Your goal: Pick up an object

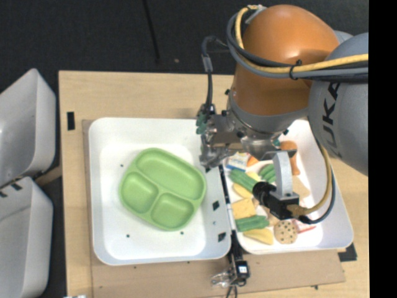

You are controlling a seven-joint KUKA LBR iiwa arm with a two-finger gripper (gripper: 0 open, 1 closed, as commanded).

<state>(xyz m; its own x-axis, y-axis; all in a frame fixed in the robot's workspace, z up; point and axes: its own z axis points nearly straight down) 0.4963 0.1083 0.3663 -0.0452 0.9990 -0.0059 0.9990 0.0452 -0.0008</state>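
My gripper (243, 149) hangs under the big orange wrist, low over the back left part of the right bin (338, 225). The wrist hides its tips and whatever lies straight beneath it. Just in front of it lies a heap of toy food: a green stick (244, 180), a yellow wedge (245, 208), a green piece (251, 223), a round speckled cookie (285, 231) and an orange piece (288, 146). Nothing shows between the fingers.
A green divided plate (162, 189) lies in the middle of the left bin (105, 241). The two bins meet at a ridge (222, 210) right beside the gripper. Wooden bench (74, 98) surrounds the bins; white blocks (22, 123) stand at far left.
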